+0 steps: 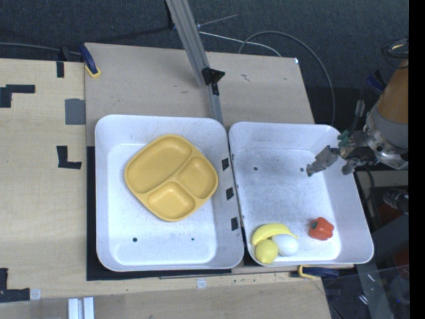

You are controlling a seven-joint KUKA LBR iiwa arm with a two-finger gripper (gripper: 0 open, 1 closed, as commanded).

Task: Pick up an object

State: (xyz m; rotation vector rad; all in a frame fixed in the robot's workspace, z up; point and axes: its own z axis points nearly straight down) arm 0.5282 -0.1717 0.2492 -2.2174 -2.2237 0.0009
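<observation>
The tool [330, 159] hangs over the right bin's [279, 178] far right edge, fingers apparently spread, pinching nothing. The red pepper [321, 228] lies nearer the camera from it, against the near wall, beside the banana [271, 231].

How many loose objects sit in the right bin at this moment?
4, all near the front edge of the right bin: a banana, a yellow ball and a white egg-like item bunched at the front left corner, and a red pepper farther right. Something could hide beneath them.
</observation>
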